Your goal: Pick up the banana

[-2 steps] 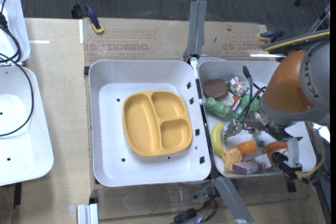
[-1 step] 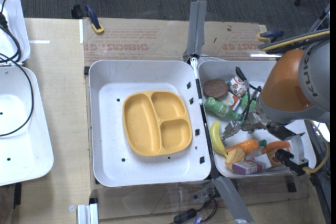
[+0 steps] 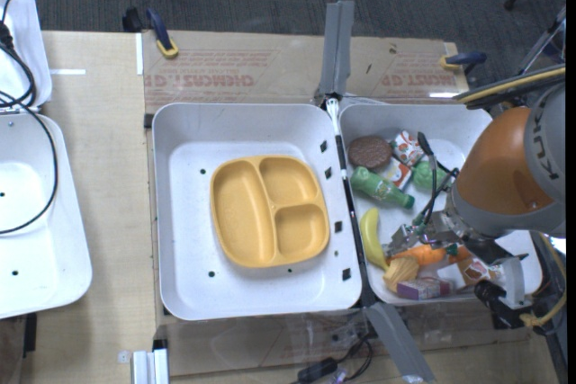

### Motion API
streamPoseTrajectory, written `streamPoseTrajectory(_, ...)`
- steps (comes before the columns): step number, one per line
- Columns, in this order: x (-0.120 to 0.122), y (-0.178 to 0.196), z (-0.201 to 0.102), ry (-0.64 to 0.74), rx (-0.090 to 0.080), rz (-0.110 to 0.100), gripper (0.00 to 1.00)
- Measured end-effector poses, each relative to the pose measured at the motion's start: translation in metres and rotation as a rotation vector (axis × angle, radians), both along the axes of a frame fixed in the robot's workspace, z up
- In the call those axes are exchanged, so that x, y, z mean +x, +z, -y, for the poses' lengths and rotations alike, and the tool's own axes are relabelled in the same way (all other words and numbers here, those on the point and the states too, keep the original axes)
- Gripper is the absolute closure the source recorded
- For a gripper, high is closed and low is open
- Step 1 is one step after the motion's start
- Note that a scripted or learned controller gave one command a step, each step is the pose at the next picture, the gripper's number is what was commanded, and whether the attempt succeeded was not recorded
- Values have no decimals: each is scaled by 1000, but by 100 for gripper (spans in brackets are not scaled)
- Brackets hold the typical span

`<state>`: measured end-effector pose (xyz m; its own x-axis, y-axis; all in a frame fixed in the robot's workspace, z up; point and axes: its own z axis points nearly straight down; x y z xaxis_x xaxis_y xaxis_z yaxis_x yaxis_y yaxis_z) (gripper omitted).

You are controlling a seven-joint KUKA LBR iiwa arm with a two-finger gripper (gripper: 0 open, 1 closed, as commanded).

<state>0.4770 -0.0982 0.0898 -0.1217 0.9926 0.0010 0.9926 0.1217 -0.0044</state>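
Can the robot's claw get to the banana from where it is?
Probably yes. The banana lies bare along the left side of the right bin, with nothing on top of it. The gripper hangs close beside it, though an orange toy crowds its lower end.

The arm's orange band covers much of the right bin. The banana disappears at its lower end under piled items. The gripper is too cluttered to read.

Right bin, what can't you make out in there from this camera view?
- Gripper: open or shut unclear, too small and cluttered beside the banana.
- Right bin: its right side is hidden under the arm.
- Packets by the green bottle: print too small to read.
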Motion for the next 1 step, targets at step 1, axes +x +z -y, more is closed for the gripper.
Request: streamPoseTrajectory(1, 0, 0, 0, 0, 0, 0, 0)
